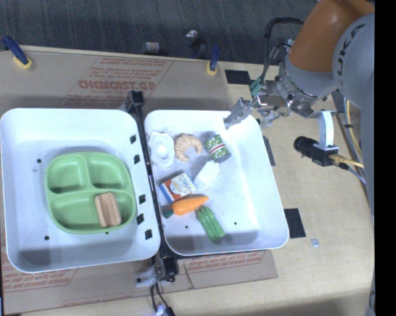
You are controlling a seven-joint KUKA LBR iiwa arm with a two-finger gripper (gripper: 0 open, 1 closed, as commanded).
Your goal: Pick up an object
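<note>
1. The tool (239, 116) was seen at the far right corner of the right bin (267, 196), above the rim; whether it was open or closed could not be told, and nothing was seen held in it.
2. The candidate objects were found clustered in the left half of that bin: a croissant (188, 145), a small green can (217, 147), a white egg-like piece (161, 147), a white bottle (207, 174), a small printed carton (178, 185), a carrot (189, 205) and a green vegetable (211, 223).
3. The green can, nearest the tool, was judged stiff, light and likely smooth; a hold across its round sides was thought best, though a slip was considered possible.
4. The croissant was judged light and bumpy, so a grip across its narrow middle was favoured.
5. The carrot and carton were seen touching, which was judged to crowd a clean grasp.
6. In the left bin (20, 196), a green divided plate (89, 189) carrying a tan block (107, 210) was noted.
7. On the cardboard (112, 81) under the bins, red print reading roughly "CHEMCAST GP" was made out; the carton's label was too small to read.
</note>
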